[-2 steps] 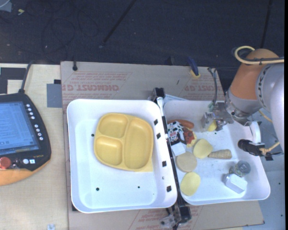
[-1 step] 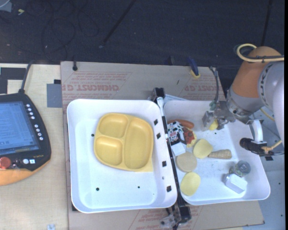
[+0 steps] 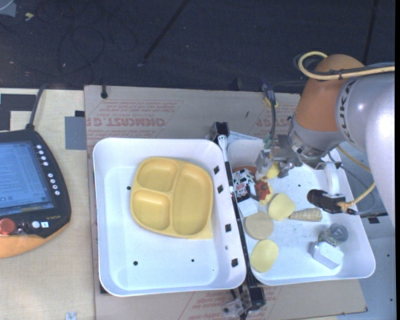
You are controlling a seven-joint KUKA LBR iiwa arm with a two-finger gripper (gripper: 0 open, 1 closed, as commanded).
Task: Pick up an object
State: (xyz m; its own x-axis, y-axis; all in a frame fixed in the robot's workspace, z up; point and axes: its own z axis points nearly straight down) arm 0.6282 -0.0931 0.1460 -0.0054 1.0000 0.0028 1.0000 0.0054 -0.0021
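My tool [image 3: 275,166] is low over the far-left part of the right bin [image 3: 360,265], fingers pointing down w/ a small yellow piece [image 3: 273,172] right at the tips. Can't tell if it's pinched or just beside them, nor whether the fingers are apart or together. Nearest other pick: pale yellow chunk [image 3: 281,207], just below the tool in view, toward the bin's near side. Cone [image 3: 306,215] lies beside it, long axis roughly left-right. Left bin [image 3: 113,259] w/ yellow tray [image 3: 172,196] is well apart.
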